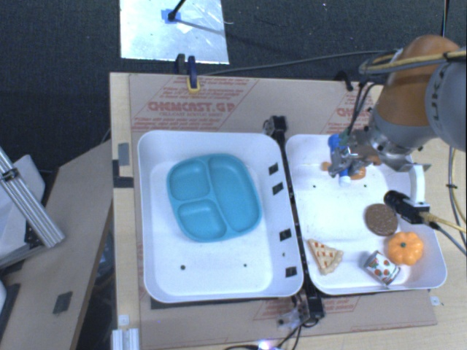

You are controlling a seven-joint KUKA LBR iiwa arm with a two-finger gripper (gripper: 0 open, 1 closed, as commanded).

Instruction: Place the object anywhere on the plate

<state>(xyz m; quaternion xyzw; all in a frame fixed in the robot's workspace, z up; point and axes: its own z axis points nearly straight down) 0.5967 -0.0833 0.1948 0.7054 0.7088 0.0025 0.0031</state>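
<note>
A blue divided plate (214, 196) lies in the left bin (157, 268). In the right bin (321, 217) my gripper (343, 168) is low near the back left, right over a small orange and white object (355, 173) that it partly hides. I cannot tell whether that object is between the fingers. Other items in the right bin are a brown round cookie (381, 219), an orange pumpkin (404, 248), a pizza slice (325, 256) and a small patterned cup (380, 267) lying on its side.
The grey arm with its orange band (419, 71) reaches in from the upper right. A black divider with clips (286, 195) runs between the two bins. A black part (403, 205) hangs by the arm near the cookie.
</note>
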